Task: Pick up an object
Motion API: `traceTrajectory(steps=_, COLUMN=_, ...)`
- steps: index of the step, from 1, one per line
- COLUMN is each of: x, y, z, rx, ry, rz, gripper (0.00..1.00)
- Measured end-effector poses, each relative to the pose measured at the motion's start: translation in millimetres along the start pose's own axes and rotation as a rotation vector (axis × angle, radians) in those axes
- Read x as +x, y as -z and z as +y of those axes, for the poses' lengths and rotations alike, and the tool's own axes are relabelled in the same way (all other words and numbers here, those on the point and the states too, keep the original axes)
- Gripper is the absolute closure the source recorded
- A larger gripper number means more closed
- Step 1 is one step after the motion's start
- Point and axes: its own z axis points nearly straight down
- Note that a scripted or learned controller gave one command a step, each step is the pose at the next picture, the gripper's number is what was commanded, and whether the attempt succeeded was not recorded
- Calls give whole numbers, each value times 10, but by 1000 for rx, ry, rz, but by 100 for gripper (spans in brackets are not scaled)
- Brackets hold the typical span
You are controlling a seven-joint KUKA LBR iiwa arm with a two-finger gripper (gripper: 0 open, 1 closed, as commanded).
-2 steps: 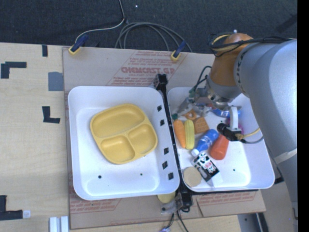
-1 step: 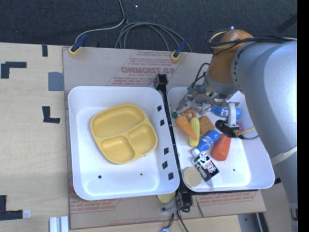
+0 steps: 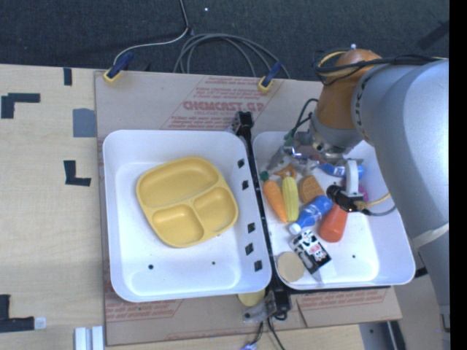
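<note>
red lettering is printed on the brown board (image 3: 211, 108) under the two bins; it appears to read "chemcast gp", though only partly legible. no other text can be made out.

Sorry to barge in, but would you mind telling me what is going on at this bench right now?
A grey robot arm reaches in from the right over the right bin, which holds a pile of toy food: a carrot, a corn cob, a blue bottle and a black-and-white cow among it. Its gripper hangs low over the far end of the pile, with nothing visibly between its fingers. The left bin holds a yellow divided tray.
</note>
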Motion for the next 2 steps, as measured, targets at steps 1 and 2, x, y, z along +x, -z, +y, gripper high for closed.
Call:
traceTrajectory(steps=1, x=69, y=-13, z=191, rx=6, ry=1, rz=2, gripper=0)
traceTrajectory(steps=2, x=76, y=53, z=187, rx=9, ry=2, rz=3, gripper=100)
